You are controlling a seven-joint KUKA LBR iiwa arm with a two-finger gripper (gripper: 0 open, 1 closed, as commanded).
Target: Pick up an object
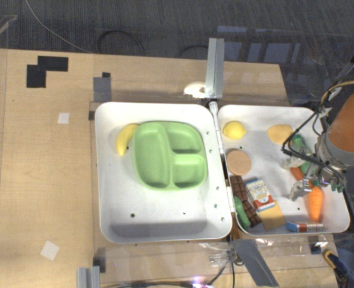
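Jaws (305, 186): I can't tell their state, cables clutter the wrist. They sit low in the right shallow white bin (258, 117), just above the small orange carrot toy (315, 204) near that bin's right wall. I can't see contact. Blue-and-red marker-like stick (304, 226) lies below the carrot. Further left: a small printed carton (259, 192), a dark chocolate bar (243, 199), a round tan disc (238, 161), a yellow lemon (234, 129). Left white bin (111, 179) holds a green divided plastic tray (168, 155), with a yellow banana (125, 138) touching its left edge. Both bins on my wooden tabletop (39, 173).
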